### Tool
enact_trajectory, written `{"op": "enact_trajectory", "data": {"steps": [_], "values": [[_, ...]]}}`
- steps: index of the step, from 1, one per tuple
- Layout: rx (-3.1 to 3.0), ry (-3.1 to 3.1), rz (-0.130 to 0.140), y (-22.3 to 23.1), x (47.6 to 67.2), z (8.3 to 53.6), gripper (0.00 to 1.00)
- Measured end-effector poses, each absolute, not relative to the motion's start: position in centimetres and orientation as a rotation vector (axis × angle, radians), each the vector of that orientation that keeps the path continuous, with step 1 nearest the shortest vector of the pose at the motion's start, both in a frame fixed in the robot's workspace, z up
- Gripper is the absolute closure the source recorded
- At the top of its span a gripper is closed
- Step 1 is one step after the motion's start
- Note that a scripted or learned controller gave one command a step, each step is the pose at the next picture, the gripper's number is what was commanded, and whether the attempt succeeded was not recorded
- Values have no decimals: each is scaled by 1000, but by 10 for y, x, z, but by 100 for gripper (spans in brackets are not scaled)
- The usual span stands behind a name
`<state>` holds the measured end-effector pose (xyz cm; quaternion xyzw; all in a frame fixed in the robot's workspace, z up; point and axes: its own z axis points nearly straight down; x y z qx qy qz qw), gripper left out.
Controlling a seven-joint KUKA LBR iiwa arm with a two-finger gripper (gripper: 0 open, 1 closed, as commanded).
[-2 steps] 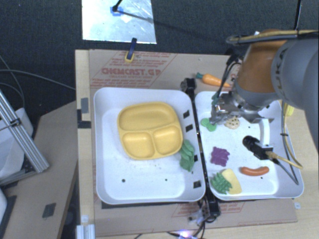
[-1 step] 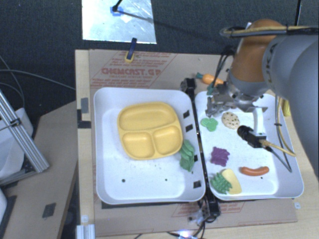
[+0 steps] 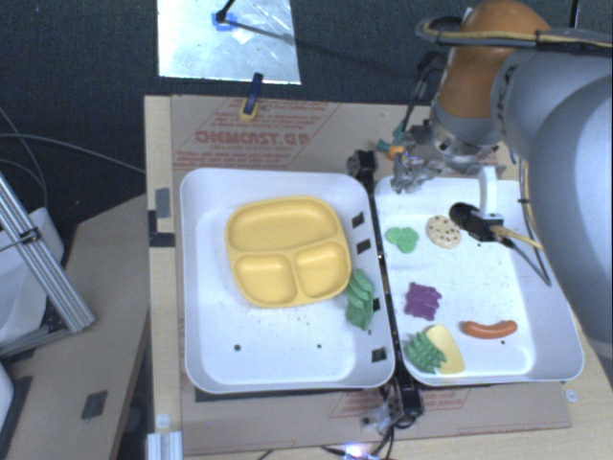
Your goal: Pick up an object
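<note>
My gripper (image 3: 410, 175) hangs over the far left corner of the right bin (image 3: 546, 353), above the bin floor, with nothing visibly held. In that bin lie a tan cookie (image 3: 442, 231), a green leafy piece (image 3: 402, 239), a purple piece (image 3: 422, 300), an orange-red sausage (image 3: 489, 329), and a yellow piece (image 3: 447, 346) with a green leafy item (image 3: 422, 353) on its left. The cookie and green leafy piece lie closest to the gripper, a little nearer the camera.
The left bin (image 3: 206, 353) holds a yellow divided tray (image 3: 287, 250) and a green item (image 3: 360, 300) against its right wall. A cardboard sheet (image 3: 268, 134) lies under both bins. A metal plate (image 3: 228, 27) sits beyond. The grey arm fills the upper right.
</note>
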<state>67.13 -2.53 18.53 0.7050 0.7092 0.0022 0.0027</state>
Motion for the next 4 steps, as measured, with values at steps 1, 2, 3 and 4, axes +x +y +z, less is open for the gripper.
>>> {"op": "enact_trajectory", "data": {"steps": [1, 2, 3, 4], "values": [[2220, 2220, 1, -47, 660, 185, 100], [2211, 2230, 5, 10, 669, 185, 100], [2211, 2234, 7, 70, 600, 227, 100], [2215, 2232, -3, 115, 642, 122, 100]]}}
